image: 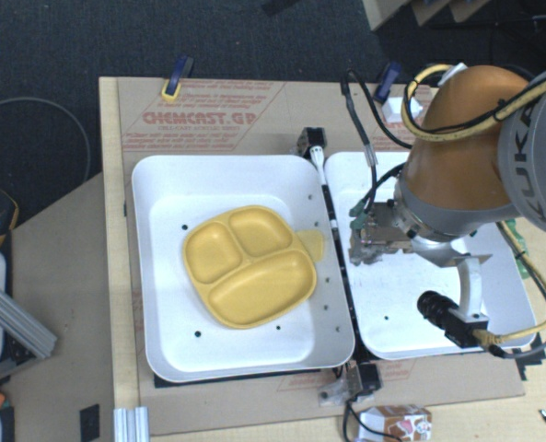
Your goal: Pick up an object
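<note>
A yellow divided plate (248, 264) with three compartments lies flat in the left white bin (162, 210), slightly right of the bin's middle, with a small tab poking out toward the right wall. My gripper (372, 238) hangs over the left part of the right bin (392, 330), just right of the divider between the bins and apart from the plate. The grey wrist and the orange band (461, 136) cover much of the right bin. Nothing is visible between the fingers.
A black cylindrical part (443, 316) of the arm juts out over the right bin's floor. Cables (365, 127) loop above the right bin. Black clamps (311, 141) sit at the divider's far and near ends. A small packet (401, 424) lies on the bench's front edge.
</note>
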`<state>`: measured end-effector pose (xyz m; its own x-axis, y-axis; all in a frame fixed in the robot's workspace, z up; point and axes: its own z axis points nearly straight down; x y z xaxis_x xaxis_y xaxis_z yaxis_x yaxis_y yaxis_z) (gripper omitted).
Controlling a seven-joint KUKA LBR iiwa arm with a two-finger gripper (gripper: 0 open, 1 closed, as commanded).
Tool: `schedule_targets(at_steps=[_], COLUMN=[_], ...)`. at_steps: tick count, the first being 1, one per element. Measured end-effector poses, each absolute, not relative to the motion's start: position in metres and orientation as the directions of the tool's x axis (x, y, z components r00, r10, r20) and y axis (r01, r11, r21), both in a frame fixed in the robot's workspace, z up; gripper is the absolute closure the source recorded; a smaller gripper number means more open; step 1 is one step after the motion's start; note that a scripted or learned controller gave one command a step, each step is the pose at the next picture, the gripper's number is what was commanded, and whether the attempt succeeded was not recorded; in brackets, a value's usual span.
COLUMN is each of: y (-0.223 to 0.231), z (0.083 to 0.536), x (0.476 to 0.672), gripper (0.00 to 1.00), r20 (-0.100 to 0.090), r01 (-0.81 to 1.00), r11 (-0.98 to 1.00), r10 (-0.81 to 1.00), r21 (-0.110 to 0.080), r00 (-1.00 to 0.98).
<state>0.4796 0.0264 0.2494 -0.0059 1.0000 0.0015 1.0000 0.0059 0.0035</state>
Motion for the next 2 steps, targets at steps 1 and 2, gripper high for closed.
schedule_targets(at_steps=[1, 2], y=[0.007, 0.084], z=[0.351, 0.392], x=[0.481, 0.480], gripper=[1.00, 1.00], r20=[0.000, 0.003], r01=[1.000, 1.000], r11=[0.000, 0.009], r10=[1.000, 1.000], r21=[0.013, 0.007], r00=[0.000, -0.009])
